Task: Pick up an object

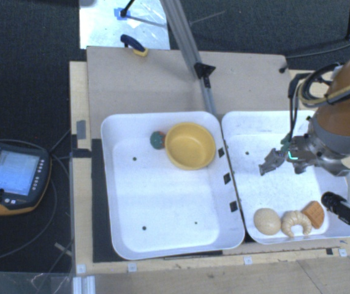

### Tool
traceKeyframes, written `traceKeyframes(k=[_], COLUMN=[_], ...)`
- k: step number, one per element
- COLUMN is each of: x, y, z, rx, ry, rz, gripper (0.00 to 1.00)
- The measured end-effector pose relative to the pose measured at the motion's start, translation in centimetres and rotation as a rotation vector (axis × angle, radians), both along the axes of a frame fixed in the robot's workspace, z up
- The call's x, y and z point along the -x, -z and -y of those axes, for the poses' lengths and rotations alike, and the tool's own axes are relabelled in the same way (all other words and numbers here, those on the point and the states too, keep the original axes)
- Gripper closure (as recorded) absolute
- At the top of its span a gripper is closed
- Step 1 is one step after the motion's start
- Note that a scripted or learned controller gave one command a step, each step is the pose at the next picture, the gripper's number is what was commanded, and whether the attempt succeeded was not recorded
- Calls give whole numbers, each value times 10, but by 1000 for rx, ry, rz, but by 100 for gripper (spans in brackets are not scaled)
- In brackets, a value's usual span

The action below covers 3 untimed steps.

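Along the near edge of the right white bin (242, 124) three food-like pieces lie in a row running left to right: a pale round bun-shaped piece (267, 221), a cream croissant-shaped piece (296, 223) curved like a crescent with its tips toward the near rim, and an orange-brown toast-like slab (313, 212) tilted up to the right. Croissant and slab touch; the bun sits just beside them.

Above this bin hangs the grey gripper (271, 163), its fingers pointing left over bare bin floor, well apart from the three pieces, with nothing between them; how wide they stand cannot be told.

A yellow round bowl (190, 146) sits upright at the far right corner of the left white bin (125, 225), a small dark-green ball (157, 140) touching its left side.

Both bins rest on a tan worktop (144, 78). On the dark carpet to the left lies a control pendant (10, 176) with a lit screen.
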State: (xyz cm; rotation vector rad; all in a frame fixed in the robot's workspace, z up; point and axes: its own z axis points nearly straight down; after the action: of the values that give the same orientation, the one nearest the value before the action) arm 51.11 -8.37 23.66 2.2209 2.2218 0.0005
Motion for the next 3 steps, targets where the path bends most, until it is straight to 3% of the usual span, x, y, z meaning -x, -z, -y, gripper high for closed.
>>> traceKeyframes(k=[1,3], x=[0,0], y=[0,124], z=[0,3], rx=[0,0], ry=[0,1], rz=[0,-5], gripper=[0,0])
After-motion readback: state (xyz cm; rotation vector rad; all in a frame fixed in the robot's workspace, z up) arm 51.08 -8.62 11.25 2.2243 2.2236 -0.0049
